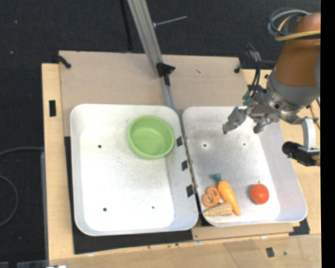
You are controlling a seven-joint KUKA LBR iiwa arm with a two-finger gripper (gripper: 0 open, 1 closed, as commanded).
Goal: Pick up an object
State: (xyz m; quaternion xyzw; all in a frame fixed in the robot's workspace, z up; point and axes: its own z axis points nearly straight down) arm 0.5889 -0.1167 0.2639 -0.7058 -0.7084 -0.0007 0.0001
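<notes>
The right bin [240, 155] holds a carrot [228, 196], a pretzel [211, 196], a tan waffle cone piece [221, 209] and a red tomato [259, 194], all near its front edge. A green bowl [151, 137] sits in the left bin [100, 172] near its back right corner. My gripper [247, 124] hangs over the back part of the right bin, well behind the toy foods. Its two fingers are spread apart with nothing between them.
A slanted metal pole [148, 38] runs from the top down to the gap between the bins. Cardboard [111, 77] lies behind both bins. A black fitting [300, 152] sticks out at the right bin's right edge.
</notes>
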